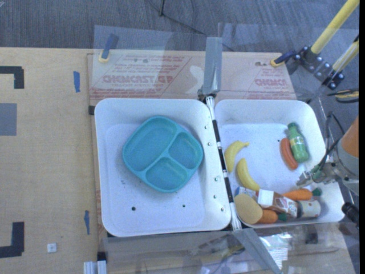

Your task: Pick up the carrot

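1. White bins: two, the left bin (108, 170) and the right bin (256, 116).
2. Teal divided plate (163, 153): one, in the left bin.
3. Bananas: two, one (234, 152) at 12 o'clock of the other (246, 174).
4. Carrot (300, 194): one.
5. Green bottle (297, 142): one.
6. Clear bottle (288, 204), lying flat: one.

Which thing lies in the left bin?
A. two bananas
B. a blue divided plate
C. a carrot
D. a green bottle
B: the blue divided plate lies by itself in the left bin, while the bananas, the green bottle and the carrot are all in the right bin.
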Action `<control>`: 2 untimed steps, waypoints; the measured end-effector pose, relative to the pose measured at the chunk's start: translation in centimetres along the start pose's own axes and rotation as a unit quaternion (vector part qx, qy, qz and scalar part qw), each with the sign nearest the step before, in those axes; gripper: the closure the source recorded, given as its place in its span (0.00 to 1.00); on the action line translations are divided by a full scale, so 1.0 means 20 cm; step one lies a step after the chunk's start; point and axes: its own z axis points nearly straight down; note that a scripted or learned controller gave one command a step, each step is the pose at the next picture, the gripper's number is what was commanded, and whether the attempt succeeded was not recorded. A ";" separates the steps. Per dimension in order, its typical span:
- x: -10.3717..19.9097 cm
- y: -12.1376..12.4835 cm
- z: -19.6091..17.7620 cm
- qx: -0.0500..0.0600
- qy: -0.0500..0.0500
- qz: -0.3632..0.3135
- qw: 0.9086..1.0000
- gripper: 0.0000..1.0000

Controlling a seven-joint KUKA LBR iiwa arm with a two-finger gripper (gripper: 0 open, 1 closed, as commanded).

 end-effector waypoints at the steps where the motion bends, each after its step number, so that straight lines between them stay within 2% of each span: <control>1: 0.02 0.00 0.00 0.001 0.003 -0.003 1.000 0.00; 2: 0.00 0.00 -0.05 -0.001 0.001 0.000 1.000 1.00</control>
